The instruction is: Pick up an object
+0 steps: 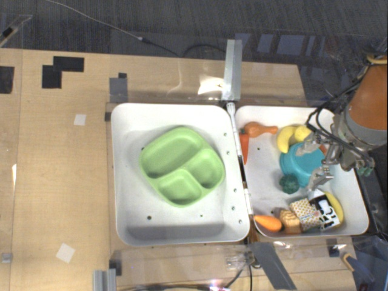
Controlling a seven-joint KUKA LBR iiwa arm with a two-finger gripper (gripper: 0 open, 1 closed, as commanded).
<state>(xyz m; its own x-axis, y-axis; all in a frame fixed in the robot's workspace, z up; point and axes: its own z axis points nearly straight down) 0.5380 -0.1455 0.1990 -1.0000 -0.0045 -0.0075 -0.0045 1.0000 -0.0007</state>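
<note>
- Camera view, from above and at a slant: grey arm with orange band (371, 105) reaching in from the right over the right-hand shallow white bin (262, 187).
- Two-finger metal pincer (321, 165) hanging low at that bin's right half; whether apart or together, cannot tell, the tips blurring into the clutter beneath.
- Directly left of the pincer and touching or nearly so: teal round plastic cup (301, 164), likeliest target, squat, with no marked long axis.
- Just beyond the cup, up and left of the pincer: yellow banana-like toy (290, 136), curved, long axis running roughly up-down in the view.
- Farther left, against the bin's far corner: orange pear-shaped toy (259, 129).
- Below the pincer, near the bin's front wall: tan waffle-patterned block (302, 213) beside a black-and-white printed card (325, 211); to their left an orange carrot-like piece (268, 223).
- Well to the left, in the other white bin (121, 180): lime-green divided plastic plate (182, 165), far out of reach for now.
- Judged next: short shift left and down onto the cup's rim; nothing seen gripped yet.
</note>
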